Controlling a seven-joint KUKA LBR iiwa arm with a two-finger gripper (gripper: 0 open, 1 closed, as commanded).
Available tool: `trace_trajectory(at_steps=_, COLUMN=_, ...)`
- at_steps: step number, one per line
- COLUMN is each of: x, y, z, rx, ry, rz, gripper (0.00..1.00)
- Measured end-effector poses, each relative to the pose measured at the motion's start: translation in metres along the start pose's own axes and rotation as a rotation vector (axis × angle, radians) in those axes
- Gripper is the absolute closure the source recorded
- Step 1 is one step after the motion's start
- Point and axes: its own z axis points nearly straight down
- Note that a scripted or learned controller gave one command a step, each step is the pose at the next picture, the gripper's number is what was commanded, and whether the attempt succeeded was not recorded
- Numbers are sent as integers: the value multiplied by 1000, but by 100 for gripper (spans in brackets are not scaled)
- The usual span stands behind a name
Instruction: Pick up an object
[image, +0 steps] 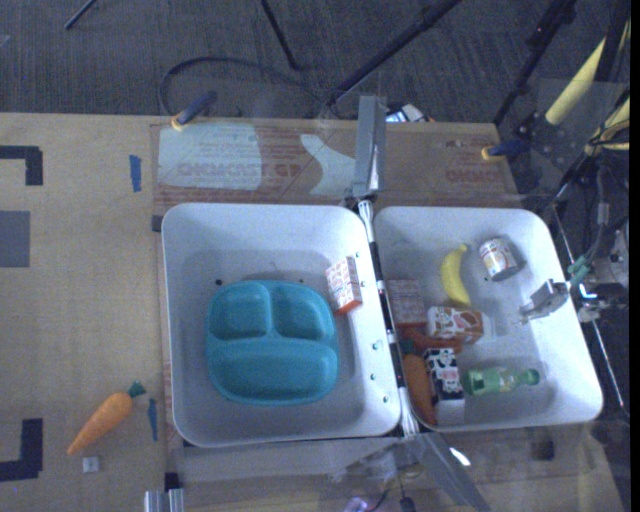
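Observation:
My gripper reaches in over the right edge of the right bin, low above its floor. It is just right of a silver can and above a green bottle lying on its side. A yellow banana lies left of the can. An orange and white carton, a pink-white box, a cow-patterned carton and an orange carrot crowd the bin's left side. I see nothing held in the gripper.
The left bin holds a teal divided plate and a small red-white box by its right wall. A toy carrot lies on the bench at the lower left. Cables and stands cluster at the far right.

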Motion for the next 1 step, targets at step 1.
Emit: trace_trajectory(at_steps=1, x=-38, y=46, z=128, rx=2, ry=9, rz=-202, gripper=0)
